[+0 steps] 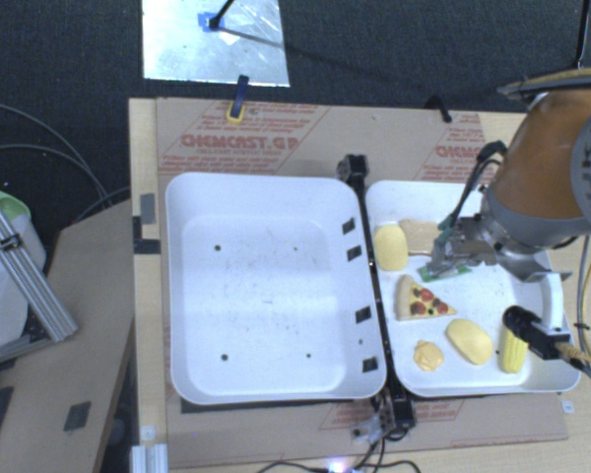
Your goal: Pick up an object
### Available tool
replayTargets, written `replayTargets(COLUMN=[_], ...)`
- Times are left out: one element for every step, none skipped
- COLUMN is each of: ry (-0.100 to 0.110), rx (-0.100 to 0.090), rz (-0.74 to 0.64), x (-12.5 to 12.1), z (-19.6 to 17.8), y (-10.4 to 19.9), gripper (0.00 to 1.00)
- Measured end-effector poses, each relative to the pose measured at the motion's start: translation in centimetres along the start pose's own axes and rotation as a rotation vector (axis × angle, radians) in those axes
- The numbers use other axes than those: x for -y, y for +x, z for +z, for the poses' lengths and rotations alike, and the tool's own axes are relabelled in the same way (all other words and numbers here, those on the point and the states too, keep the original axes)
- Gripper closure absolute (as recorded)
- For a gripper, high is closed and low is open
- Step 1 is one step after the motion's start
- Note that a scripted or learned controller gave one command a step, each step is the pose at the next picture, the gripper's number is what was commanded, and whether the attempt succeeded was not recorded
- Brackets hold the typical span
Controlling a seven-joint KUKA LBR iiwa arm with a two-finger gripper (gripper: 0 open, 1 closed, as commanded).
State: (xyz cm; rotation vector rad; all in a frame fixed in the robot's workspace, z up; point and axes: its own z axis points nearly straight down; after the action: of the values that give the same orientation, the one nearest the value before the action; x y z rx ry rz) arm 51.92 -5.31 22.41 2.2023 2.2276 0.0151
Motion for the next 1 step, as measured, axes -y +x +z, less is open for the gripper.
replayTargets(ry=[0.01], rx=[-0.001], rz=[0.003], x=[3.18], z=[-3.06], y=[5.2], gripper=[1.0])
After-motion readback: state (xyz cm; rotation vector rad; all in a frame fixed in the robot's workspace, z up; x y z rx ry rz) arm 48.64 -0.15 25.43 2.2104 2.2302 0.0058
